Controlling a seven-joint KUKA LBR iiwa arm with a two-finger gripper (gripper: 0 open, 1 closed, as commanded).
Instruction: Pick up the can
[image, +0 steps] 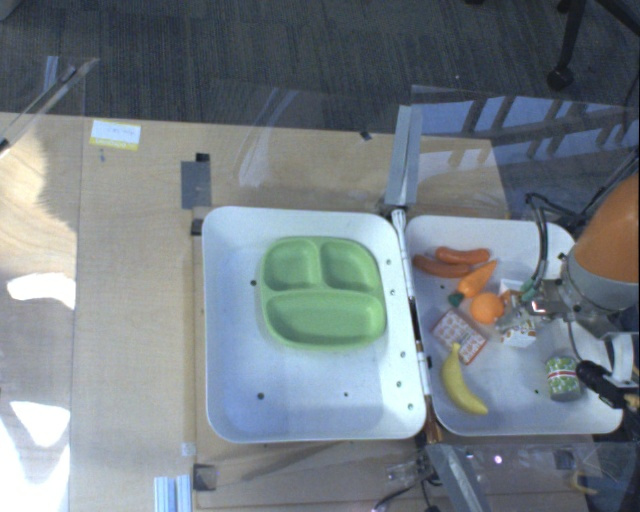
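Overhead, two white bins sit side by side on the bench. Near the right bin's (500, 420) front right corner stands the can (563, 379), upright, with a green and red label. The gripper (610, 378) hangs just beside it on the right, dark fingers close against the can's side; whether they are spread or pressed together cannot be told. Further left in that bin lie a banana (460, 379), a small patterned box (459, 334), an orange (487, 308), a carrot (479, 279) and a sausage (452, 260). A green divided plate (322, 292) rests in the left bin (300, 400).
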